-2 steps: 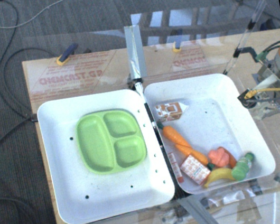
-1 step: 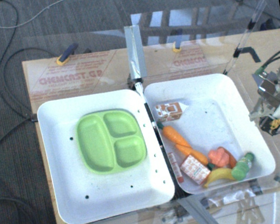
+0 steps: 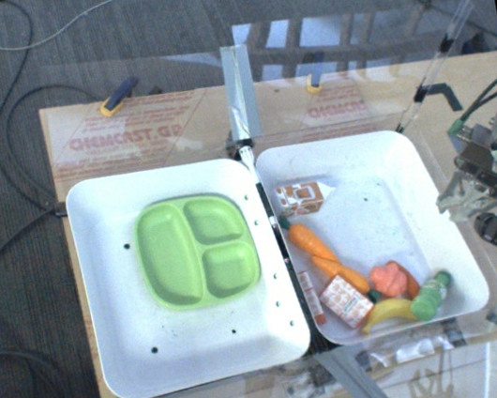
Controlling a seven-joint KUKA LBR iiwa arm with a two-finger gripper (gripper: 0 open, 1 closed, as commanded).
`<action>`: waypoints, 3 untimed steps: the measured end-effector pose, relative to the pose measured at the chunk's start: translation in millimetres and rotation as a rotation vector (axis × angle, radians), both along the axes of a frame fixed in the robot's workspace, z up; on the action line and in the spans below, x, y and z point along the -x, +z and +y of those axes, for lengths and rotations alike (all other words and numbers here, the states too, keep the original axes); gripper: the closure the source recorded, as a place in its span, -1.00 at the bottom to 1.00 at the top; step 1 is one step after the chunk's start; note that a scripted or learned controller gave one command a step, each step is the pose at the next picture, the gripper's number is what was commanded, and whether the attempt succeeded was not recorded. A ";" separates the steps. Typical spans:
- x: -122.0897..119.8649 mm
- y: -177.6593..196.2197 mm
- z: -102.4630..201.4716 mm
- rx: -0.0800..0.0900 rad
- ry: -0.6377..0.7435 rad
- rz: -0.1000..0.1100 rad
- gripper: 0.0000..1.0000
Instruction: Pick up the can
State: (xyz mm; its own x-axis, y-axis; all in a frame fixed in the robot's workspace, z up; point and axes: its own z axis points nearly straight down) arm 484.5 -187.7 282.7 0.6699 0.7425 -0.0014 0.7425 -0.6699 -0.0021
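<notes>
Two white bins logged side by side on the bench. Located a green divided plate (image 3: 198, 250) at the centre of the left bin (image 3: 124, 358). Located the can (image 3: 303, 196), taken to be the brown-and-white labelled item, lying near the back left corner of the right bin (image 3: 384, 160). Recorded a carrot (image 3: 319, 249) just in front of it, then a red-and-white carton (image 3: 346, 301), a banana (image 3: 388, 313) and a green bottle (image 3: 430, 296) along the front edge. Found the gripper (image 3: 463, 198) outside the right bin, beside its right edge and well apart from the can. Could not tell whether the gripper was open or closed.
</notes>
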 end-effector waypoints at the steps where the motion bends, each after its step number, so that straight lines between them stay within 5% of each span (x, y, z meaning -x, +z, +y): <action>1: -0.6 7.7 1.3 -0.002 0.003 0.004 1.00; 2: 0.9 -25.9 -25.0 -0.002 0.284 0.002 1.00; 3: 0.2 -18.0 -23.4 -0.005 0.287 0.004 1.00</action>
